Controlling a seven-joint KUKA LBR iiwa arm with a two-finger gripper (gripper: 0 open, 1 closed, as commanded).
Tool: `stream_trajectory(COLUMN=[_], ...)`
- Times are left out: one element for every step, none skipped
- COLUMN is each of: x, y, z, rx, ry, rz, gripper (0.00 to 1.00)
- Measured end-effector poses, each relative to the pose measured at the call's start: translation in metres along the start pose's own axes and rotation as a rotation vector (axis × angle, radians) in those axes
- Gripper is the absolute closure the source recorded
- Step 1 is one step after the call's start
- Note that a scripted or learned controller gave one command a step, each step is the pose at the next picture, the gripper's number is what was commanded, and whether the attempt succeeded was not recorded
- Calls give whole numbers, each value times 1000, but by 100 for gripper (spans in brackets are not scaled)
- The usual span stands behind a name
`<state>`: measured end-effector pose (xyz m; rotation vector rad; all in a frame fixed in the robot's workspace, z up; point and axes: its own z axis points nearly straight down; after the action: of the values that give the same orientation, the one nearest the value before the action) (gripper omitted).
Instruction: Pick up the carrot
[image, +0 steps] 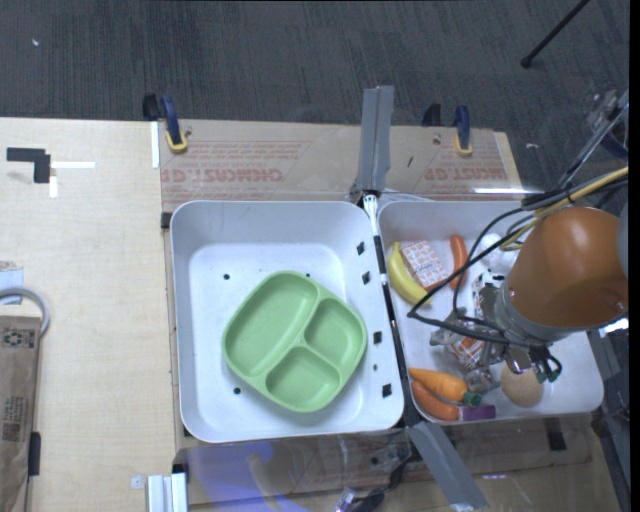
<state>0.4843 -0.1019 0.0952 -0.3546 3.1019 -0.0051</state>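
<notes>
The carrot (438, 381) lies in the right bin (575, 400), near its near left corner, just left of an egg (522, 387). The arm (568, 268) hangs over this bin; whether its jaws are clenched I cannot tell. A green plate (292, 340) sits in the left bin (200, 300)

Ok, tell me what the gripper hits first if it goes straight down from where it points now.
Likely the carrot in the right bin: the gripper hangs just beside it, pointing down. Depth is unclear from above, so it could instead meet the bin floor or the egg.
</notes>
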Motion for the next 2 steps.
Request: stream_trajectory(x=[-1, -14], y=[0, 5], z=[-7, 5], rx=[-4, 0], ry=[3, 21], rz=[5, 684], gripper=[100, 100])
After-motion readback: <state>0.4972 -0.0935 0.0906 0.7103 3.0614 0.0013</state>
